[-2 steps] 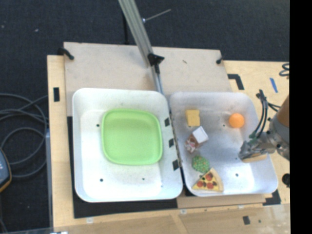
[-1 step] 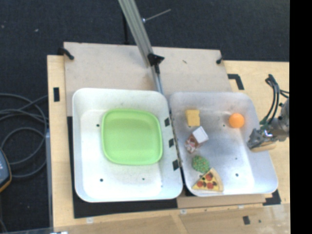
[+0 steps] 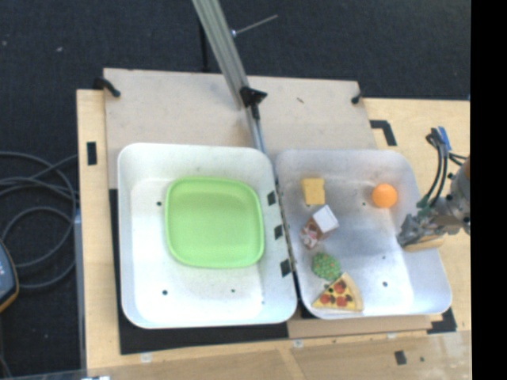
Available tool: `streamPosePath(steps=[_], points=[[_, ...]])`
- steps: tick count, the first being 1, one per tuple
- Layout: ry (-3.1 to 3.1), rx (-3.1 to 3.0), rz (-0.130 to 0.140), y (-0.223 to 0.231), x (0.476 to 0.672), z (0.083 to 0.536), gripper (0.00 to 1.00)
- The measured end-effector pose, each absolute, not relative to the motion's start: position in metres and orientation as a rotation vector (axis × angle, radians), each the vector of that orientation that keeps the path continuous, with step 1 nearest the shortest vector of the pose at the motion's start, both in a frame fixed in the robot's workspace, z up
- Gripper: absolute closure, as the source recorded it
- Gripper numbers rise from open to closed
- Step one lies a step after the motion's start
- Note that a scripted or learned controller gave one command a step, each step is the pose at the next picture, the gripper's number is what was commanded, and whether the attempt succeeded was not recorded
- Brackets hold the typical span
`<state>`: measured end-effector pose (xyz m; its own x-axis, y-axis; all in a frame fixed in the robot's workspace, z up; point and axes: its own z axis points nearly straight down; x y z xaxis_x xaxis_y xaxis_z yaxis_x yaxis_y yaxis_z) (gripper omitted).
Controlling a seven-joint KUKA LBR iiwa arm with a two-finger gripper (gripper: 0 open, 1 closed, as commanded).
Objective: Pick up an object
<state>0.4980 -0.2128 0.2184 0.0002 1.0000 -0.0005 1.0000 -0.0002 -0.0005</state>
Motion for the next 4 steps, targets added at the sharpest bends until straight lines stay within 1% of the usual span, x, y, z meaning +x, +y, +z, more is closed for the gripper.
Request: streamPosePath(steps=[1,2,3,4], points=[[-2.227,-2.216,-0.003,-0.155,0.518,0.225,1.0],[-2.225,-2.217,-0.001,-0.11,0.536,0.217,1.0],[-2.227,-2.216,-0.002,-0.057,0.562,0.228,1.0],[-2.226,-2.217,-0.003,-0.007,0.581,0.241,1.0]])
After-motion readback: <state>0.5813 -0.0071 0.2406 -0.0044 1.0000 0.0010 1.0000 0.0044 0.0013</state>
